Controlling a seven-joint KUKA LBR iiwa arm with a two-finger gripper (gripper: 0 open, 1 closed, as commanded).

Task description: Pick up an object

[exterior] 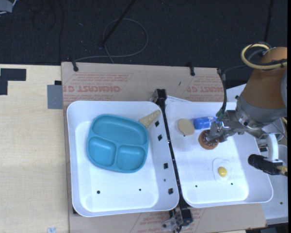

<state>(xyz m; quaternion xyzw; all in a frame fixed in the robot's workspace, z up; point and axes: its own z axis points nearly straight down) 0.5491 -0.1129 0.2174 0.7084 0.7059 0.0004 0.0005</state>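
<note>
In the right bin (252,191) my gripper (215,133) hangs low over the upper right edge of a brown chocolate doughnut (207,141) and covers part of it. A blue object (202,123) lies just left of the gripper, and a tan round piece (186,126) sits beside it. Nearer the front is a fried egg toy (222,171), white with a yellow yolk. The grey arm with its orange band (266,89) comes in from the right.
The left bin (82,188) holds a blue divided plate (117,143), with a tan wedge (149,119) at the plate's upper right corner. A black divider (168,149) runs between the bins. Brown cardboard (136,84) lies under both.
</note>
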